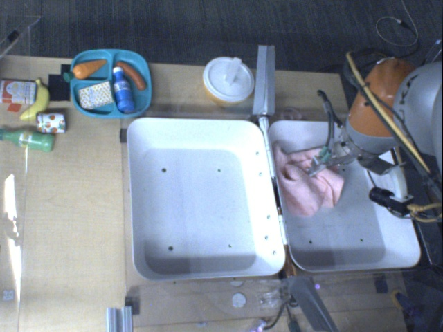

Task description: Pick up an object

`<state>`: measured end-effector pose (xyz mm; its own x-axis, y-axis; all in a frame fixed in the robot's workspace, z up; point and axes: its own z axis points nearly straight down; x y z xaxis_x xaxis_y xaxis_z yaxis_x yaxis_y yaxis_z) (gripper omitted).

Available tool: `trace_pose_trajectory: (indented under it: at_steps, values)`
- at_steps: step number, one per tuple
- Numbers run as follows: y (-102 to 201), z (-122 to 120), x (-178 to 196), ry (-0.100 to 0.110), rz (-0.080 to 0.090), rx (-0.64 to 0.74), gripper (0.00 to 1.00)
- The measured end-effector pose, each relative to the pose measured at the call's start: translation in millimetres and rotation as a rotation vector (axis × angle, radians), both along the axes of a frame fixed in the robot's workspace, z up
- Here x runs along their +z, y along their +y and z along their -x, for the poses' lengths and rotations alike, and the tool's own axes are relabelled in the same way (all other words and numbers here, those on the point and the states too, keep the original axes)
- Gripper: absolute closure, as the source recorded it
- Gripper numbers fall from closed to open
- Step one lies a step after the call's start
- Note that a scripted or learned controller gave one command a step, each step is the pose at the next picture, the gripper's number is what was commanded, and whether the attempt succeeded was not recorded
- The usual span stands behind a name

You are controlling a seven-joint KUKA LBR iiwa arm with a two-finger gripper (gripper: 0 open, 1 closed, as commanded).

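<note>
Two shallow white bins are set side by side on a pale wooden bench point(69, 254): the left bin point(201, 199) and the right bin point(353, 247). One pink cloth point(308, 185) is seen crumpled in the far left part of the right bin, close to the wall shared with the left bin. One gripper point(322, 162) is lowered onto the cloth's upper edge from the right; whether its jaws are spread or pinching the fabric cannot be told. One grey arm with an orange band point(377, 109) is seen at the right. Far of the bins, one round white-lidded container point(228, 80) is placed, and at the far left one blue divided tray point(111, 83) is filled with toy foods. Beside it are laid one banana point(36, 101), one small can point(50, 122) and one green bottle point(28, 139). Dark carpet point(208, 12) is seen beyond the bench.
</note>
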<state>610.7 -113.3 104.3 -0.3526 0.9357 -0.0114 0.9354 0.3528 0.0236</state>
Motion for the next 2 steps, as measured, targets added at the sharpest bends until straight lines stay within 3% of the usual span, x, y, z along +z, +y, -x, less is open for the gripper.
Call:
trace_pose_trajectory:
  at_steps: [1,2]
  values:
    - [65,-40,146,0.02,-0.003,-0.041,1.0]
    - [81,-42,80,0.024,-0.003,-0.094,1.0]
